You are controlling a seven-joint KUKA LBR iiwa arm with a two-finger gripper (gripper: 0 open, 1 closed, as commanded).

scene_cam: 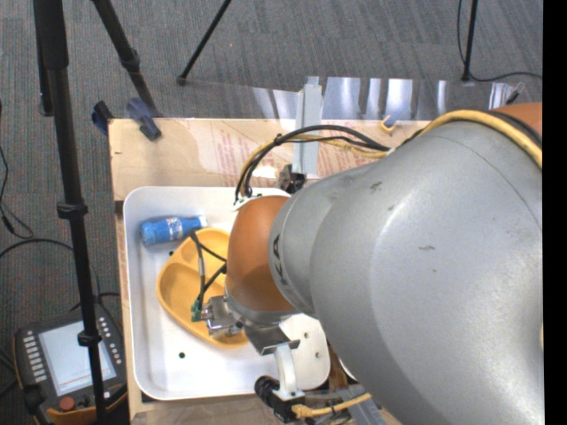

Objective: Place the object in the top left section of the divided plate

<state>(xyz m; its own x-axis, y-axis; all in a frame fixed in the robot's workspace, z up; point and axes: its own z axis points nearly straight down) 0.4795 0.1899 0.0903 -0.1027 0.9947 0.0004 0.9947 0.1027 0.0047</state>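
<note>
Tool over the divided plate; object lying outside it.

We find the blue can (171,229) on its side in the white bin (146,361), touching or just beside the far-left rim of the yellow divided plate (182,290), not in any section. The tool (217,312) hangs low over the plate's middle, the can lying beyond the plate's far-left rim from it; we cannot tell whether it is released or clenched. In our judgement the can is not yet held: the tool should cross that rim, straddle the can's barrel, then close.
</note>
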